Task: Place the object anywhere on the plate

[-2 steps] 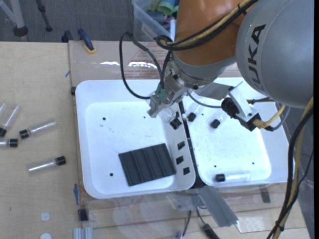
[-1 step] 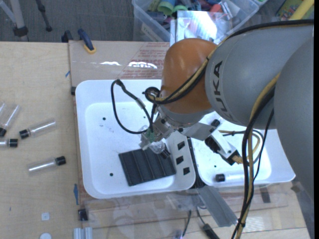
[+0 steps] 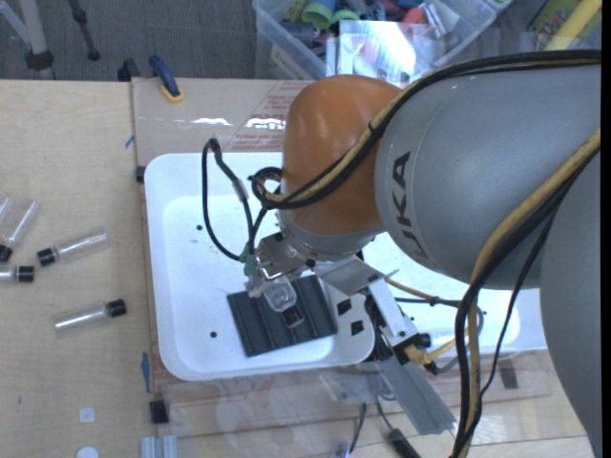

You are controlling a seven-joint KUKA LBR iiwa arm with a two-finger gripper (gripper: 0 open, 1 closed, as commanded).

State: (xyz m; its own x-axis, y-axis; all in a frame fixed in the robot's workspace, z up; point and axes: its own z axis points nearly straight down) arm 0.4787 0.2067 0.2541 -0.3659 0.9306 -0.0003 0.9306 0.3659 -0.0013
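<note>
Camera view looks down at a slant on the grey arm, which reaches in from the right and covers much of the scene, its orange band bulging above the wrist. Black and yellow cables loop around the band and trail down toward the lower right. Under the arm sits a shallow white bin on the wooden desk. A dark ribbed plate lies flat in the lower part of that bin, near its front wall. The gripper hangs low over the plate's upper edge. Just beneath it a small clear object shows against the plate; I cannot tell whether it rests on the plate or is held, nor whether the fingers are apart or together. On the desk to the left of the bin lie several clear tubes with black caps, well apart from the bin.
</note>
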